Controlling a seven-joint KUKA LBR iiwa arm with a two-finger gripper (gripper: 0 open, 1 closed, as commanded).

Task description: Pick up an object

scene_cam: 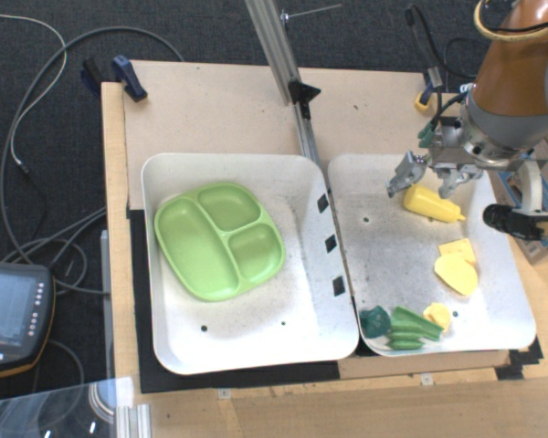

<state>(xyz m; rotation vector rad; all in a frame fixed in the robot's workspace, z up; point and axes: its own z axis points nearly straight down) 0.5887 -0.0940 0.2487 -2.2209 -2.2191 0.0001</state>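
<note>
A green divided plate (220,240) lies in the left bin (256,345); a blue clamp (128,76) grips the table's (210,108) upper-left corner.

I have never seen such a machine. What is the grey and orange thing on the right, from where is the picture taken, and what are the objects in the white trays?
It is a robot arm, and the metal part at its end is its pincer, made for grasping. One fixed camera above the bench looks down at a slant. Two shallow white bins sit side by side. The left bin holds a green divided plate. The right bin holds a yellow toy just below the pincer, two flat yellow pieces, and some green pieces at the near edge. The pincer's fingers stand apart around the yellow toy's upper end; it is not lifted yet.
</note>
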